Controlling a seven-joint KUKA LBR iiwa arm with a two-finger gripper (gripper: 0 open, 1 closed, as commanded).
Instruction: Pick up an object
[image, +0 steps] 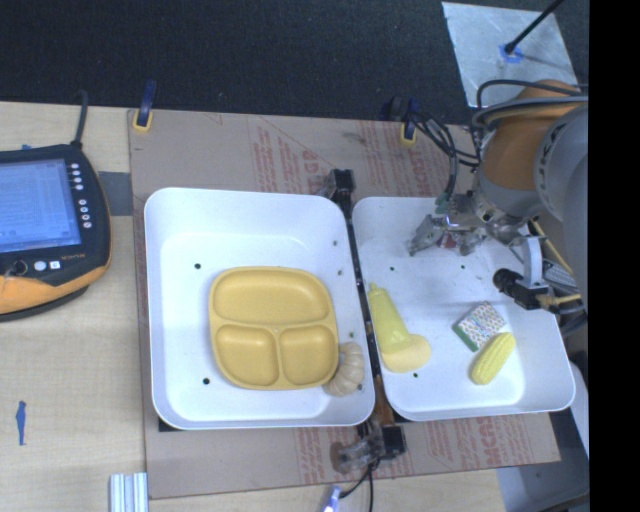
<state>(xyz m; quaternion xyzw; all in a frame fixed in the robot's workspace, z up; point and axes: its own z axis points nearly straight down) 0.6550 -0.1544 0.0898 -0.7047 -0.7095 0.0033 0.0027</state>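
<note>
Two white bins on the worktop: left bin (170, 300) holds one yellow divided tray (272, 326) and one beige lump (348, 370); right bin (440, 400) holds one yellow bottle (395, 330), one corn cob (492, 358), one patterned sponge (479, 323). Gripper (447, 232) hovers at the right bin's far edge, fingers spread, empty. Suggest centring over one isolated object before descending.

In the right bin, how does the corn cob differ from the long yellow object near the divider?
The corn cob is smaller and bumpy; the long yellow object is bigger and smooth. The corn cob lies near the bin's right side beside a small patterned block; the long yellow object lies along the divider. Both are yellow and lie flat in the right bin.
</note>
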